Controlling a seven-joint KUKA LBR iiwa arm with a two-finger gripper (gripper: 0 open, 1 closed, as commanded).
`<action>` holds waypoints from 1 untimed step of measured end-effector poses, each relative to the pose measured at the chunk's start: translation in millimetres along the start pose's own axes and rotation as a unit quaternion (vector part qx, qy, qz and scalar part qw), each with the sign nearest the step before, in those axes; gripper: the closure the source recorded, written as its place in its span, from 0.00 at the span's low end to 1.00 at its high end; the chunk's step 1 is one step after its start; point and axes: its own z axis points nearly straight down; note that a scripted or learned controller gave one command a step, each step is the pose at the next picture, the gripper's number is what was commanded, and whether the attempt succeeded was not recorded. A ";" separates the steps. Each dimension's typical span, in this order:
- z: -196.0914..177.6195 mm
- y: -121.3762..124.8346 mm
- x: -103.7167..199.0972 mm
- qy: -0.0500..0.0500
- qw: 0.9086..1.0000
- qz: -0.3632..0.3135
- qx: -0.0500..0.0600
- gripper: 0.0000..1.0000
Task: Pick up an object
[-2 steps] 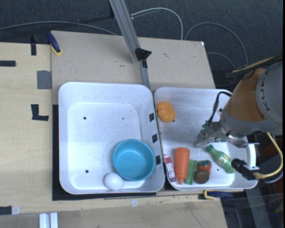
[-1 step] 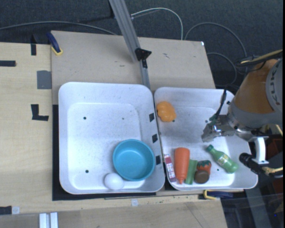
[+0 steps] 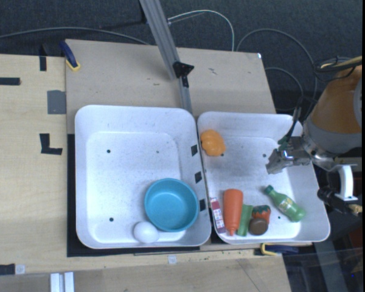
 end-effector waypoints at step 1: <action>-55.0 -8.1 3.7 0.000 1.000 0.000 -0.001 1.00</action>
